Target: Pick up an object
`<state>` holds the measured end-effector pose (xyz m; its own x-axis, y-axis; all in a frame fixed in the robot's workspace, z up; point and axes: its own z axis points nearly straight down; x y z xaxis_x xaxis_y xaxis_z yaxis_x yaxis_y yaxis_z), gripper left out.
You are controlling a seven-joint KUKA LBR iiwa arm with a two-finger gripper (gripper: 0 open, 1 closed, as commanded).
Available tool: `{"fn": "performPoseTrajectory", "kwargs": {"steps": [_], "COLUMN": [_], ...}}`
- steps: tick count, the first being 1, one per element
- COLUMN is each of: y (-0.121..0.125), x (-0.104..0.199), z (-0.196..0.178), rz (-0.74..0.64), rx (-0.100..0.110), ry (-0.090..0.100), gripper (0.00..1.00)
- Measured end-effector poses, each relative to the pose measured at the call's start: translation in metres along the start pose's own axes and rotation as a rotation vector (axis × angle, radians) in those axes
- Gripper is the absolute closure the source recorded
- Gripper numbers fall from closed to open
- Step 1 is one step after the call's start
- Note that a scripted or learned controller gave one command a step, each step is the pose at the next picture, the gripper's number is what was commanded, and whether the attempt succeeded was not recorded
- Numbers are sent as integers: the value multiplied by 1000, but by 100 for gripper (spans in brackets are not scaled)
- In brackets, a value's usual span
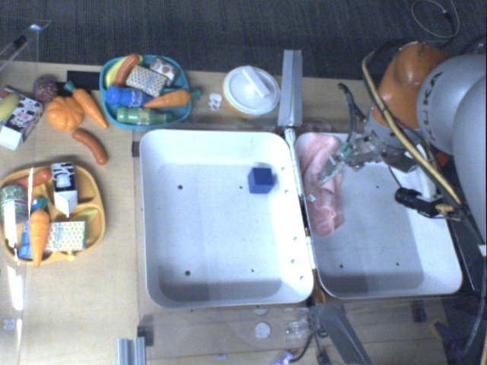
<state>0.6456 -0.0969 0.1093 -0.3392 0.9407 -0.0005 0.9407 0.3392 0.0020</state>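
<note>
A grey robot arm (456, 105) is seen reaching in from the right over the right bin (396, 280), its gripper (338, 162) lowered to the upper left corner of that bin, just at the top of a pink cloth (321, 192) lying crumpled along the bin's left wall. Whether the gripper is wide or narrow cannot be told, as its tips are blurred against the fabric. No object is seen lifted clear, so the pick is judged not yet done: a grasp has still to be closed and the load raised. A small blue block (261, 179) is left untouched near the upper right of the left bin (205, 280), well apart from the gripper. The bins are set side by side on a pale wooden bench (76, 310), where toy food is gathered in a blue bowl (144, 90) and a yellow tray (49, 215), with a white lid (251, 90) behind. Dark carpet (228, 14) is shown beyond.
</note>
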Motion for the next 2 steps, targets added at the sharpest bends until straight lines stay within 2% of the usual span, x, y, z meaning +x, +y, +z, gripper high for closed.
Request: {"fn": "performPoseTrajectory", "kwargs": {"steps": [1,2], "y": [-34,1], "x": [5,-2], "z": [17,18], "rz": [-64,-170], "rx": [-15,-11], "ry": [-7,-7], "gripper": [0,0]}}
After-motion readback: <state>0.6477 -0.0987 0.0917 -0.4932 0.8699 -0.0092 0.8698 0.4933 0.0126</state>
